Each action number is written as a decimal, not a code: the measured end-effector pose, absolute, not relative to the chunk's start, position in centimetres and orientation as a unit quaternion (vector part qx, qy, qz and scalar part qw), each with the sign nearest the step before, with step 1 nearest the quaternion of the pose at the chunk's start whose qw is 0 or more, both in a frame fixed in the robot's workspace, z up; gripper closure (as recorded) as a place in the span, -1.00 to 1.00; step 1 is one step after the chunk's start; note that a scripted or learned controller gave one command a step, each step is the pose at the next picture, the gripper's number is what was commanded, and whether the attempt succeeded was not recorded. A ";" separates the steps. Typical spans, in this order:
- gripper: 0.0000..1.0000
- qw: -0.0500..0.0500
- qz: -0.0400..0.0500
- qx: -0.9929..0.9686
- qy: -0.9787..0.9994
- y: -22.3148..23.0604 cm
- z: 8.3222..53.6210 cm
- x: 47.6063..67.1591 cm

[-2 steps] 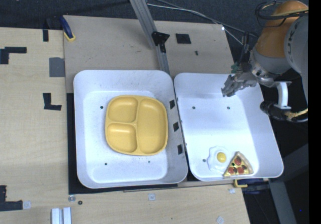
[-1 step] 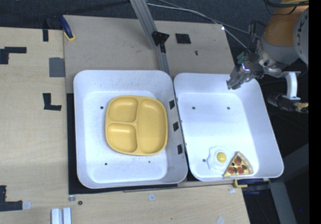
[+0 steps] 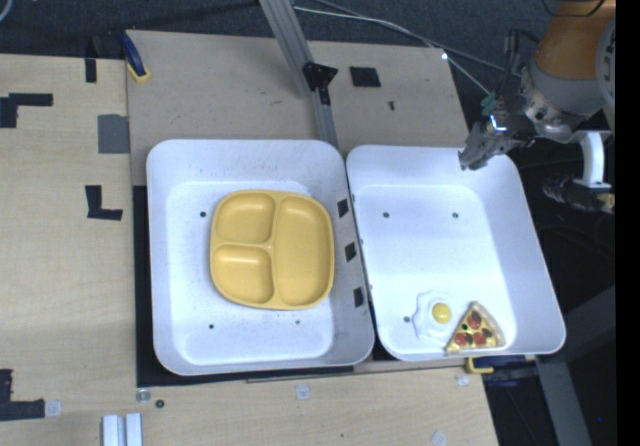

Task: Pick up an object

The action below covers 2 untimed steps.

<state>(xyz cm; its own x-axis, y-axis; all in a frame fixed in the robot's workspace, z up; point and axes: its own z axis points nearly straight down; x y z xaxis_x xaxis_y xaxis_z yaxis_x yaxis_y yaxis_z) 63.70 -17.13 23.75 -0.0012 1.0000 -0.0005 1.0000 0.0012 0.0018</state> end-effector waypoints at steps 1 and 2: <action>1.00 -0.001 -0.001 0.706 0.708 -12.9 24.3 60.9; 1.00 -0.001 0.000 0.705 0.709 -8.1 24.9 59.0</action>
<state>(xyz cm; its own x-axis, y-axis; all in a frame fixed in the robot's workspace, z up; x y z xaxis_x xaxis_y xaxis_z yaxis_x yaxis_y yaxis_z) 58.96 -8.12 24.90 -0.0052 1.0000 0.0018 1.0000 0.0052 -0.0017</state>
